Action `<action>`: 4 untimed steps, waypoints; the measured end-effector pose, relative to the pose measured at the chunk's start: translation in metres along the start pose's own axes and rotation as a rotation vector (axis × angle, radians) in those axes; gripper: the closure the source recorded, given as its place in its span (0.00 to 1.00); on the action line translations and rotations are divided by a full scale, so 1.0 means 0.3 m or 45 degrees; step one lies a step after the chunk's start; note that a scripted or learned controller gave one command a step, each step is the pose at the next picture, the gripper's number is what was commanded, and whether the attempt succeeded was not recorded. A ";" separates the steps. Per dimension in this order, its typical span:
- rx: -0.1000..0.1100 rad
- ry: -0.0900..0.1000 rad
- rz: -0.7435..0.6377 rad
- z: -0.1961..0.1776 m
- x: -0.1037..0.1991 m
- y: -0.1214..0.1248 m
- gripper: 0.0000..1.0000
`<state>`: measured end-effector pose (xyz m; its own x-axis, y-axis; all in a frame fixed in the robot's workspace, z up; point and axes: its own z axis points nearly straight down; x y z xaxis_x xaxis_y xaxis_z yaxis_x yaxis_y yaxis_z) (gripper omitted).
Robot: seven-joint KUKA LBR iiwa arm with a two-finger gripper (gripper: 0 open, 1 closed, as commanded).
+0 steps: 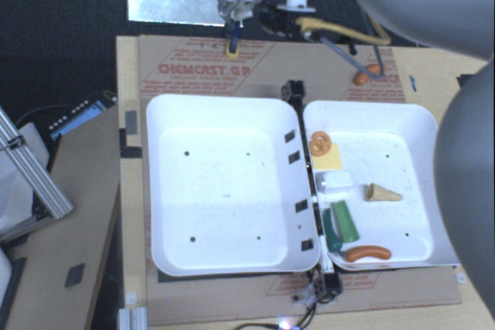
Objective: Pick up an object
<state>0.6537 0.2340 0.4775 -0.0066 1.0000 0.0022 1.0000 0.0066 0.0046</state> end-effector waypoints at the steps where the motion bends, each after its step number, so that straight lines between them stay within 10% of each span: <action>1: -0.005 0.002 0.002 -0.208 -0.033 -0.035 1.00; 4: 0.005 -0.001 0.009 -0.196 -0.322 -0.385 1.00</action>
<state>0.5386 0.1367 0.5355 0.0003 1.0000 0.0015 1.0000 -0.0003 0.0009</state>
